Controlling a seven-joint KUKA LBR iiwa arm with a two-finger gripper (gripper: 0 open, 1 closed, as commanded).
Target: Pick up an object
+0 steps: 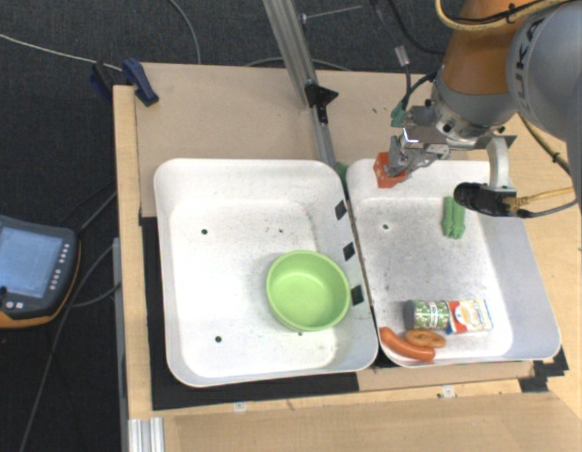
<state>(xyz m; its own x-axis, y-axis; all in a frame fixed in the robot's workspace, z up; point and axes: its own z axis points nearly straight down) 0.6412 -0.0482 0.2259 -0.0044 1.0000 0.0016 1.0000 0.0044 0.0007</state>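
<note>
Red object (389, 174) sits at the far corner of the right bin (531, 281), pinched between the fingers of the gripper (401, 163). Grip looks shallow; my guess, it slips against the bin wall on lift.

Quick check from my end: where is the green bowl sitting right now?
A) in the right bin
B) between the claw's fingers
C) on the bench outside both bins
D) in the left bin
D: the green bowl rests on the floor of the left bin, near its right wall.
</note>
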